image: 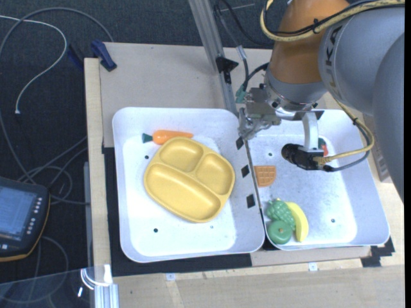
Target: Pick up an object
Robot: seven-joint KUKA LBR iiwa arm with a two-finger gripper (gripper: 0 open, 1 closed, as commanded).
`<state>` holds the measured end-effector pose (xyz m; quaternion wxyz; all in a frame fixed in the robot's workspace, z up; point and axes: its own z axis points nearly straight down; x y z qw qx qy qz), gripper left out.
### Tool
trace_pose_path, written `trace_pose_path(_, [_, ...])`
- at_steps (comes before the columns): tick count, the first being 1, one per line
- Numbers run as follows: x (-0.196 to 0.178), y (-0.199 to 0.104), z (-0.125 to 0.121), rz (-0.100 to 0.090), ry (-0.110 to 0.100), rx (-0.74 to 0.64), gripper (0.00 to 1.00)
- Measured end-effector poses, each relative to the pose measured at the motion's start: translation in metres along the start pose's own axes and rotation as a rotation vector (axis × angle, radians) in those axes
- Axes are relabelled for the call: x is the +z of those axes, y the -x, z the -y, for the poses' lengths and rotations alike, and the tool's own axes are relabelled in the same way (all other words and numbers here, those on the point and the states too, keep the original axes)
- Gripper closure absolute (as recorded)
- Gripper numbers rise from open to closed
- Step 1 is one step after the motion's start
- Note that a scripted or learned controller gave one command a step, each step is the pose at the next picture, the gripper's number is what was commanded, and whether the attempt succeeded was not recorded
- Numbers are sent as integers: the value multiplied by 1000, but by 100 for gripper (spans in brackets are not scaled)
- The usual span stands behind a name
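Observation:
My gripper [246, 131] hangs over the wall between the two bins, near their far end, and I see nothing held in it. In the right bin [350, 201] a small orange waffle piece [264, 174] lies just below and to the right of the gripper. Near the front of that bin lie a green bunch of grapes [279, 210], a yellow banana [298, 221] and a green round piece [279, 231], all packed together. In the left bin [131, 191] an orange carrot [171, 135] lies along the far edge of a yellow divided plate [189, 178].
A small red and white thing [323, 149] peeks out behind the wrist in the right bin. Several small black tags [244, 171] sit along the wall between the bins. A metal post [209, 37] rises behind the bins. A blue clamp [103, 55] sits at the bench's far left corner.

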<state>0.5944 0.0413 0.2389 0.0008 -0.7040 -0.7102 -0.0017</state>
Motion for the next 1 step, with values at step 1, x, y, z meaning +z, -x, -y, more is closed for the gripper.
trace_pose_path(1, [11, -55, 4, 1, -6, 2, 100])
